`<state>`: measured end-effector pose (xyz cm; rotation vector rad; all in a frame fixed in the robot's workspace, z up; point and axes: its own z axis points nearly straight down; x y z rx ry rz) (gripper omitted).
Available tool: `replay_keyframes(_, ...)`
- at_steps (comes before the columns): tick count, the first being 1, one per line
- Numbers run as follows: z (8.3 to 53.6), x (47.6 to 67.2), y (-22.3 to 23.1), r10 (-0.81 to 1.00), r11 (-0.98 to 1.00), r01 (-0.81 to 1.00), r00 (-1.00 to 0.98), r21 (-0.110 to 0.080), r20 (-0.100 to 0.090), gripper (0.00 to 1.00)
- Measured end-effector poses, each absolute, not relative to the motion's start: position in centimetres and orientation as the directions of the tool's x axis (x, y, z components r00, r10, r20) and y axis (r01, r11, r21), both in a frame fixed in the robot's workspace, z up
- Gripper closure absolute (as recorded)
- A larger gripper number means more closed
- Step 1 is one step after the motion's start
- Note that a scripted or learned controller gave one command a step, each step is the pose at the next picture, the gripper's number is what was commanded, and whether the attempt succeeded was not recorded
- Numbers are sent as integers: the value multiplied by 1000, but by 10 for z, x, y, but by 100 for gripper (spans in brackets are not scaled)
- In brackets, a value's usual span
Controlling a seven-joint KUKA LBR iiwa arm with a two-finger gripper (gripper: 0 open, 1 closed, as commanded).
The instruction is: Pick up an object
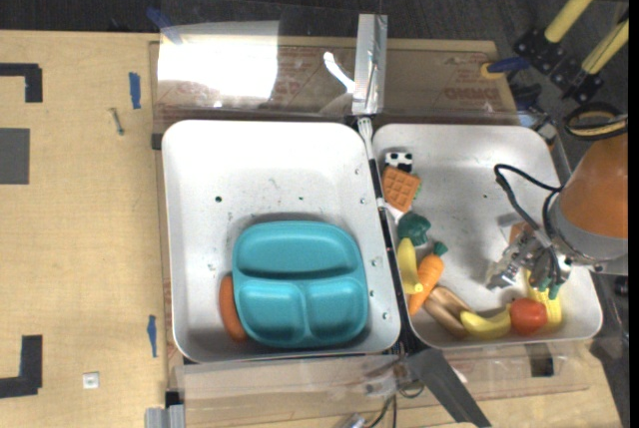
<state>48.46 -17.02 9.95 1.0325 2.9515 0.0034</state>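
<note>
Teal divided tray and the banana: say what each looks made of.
Teal divided tray: probably moulded plastic with a smooth satin finish, judging by its uniform colour, rounded compartment edges and soft sheen. Banana: likely a plastic or rubber toy, with flat, even yellow colour and a smooth surface; which one is hard to tell.

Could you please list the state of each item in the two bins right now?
Teal divided tray: upside down, left bin.
Orange item: partly under the tray.
Waffle: flat, right bin.
Carrot: lying by the divider.
Banana: lying flat.
Tomato: resting near the gripper.
</note>
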Motion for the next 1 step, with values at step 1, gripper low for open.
replay_keyframes(1,214,483,-130,614,789,614,-789,5,-10,100)
